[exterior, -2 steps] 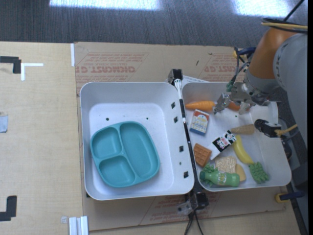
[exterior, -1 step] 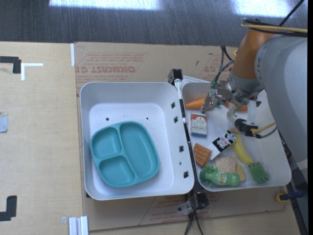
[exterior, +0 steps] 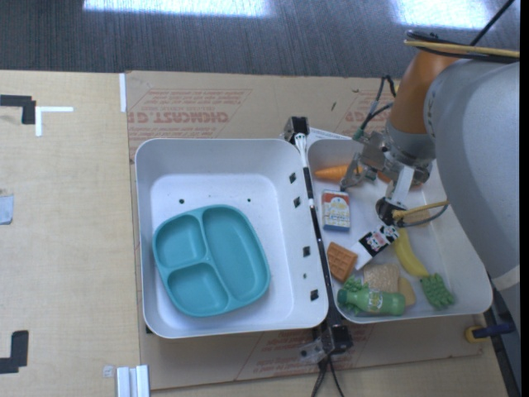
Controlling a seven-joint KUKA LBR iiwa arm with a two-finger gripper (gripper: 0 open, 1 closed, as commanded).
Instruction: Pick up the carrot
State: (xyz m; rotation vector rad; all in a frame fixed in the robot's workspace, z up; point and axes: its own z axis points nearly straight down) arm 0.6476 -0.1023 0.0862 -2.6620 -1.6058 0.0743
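Observation:
The carrot (exterior: 331,172) is a small orange piece lying near the back left corner of the right bin (exterior: 473,265). My gripper (exterior: 357,174) hangs low just at the carrot's right end, under the grey arm with its orange band (exterior: 413,89). It is so close to the carrot that I cannot tell whether they touch. The arm's bulk hides the right part of this bin.
The right bin also holds a small white and blue box (exterior: 336,211), a waffle-like cracker (exterior: 340,259), a black and white packet (exterior: 376,241), a banana (exterior: 409,255), a green bottle (exterior: 373,302) and a green toy (exterior: 437,290). A teal divided plate (exterior: 212,259) lies in the left bin (exterior: 157,160).

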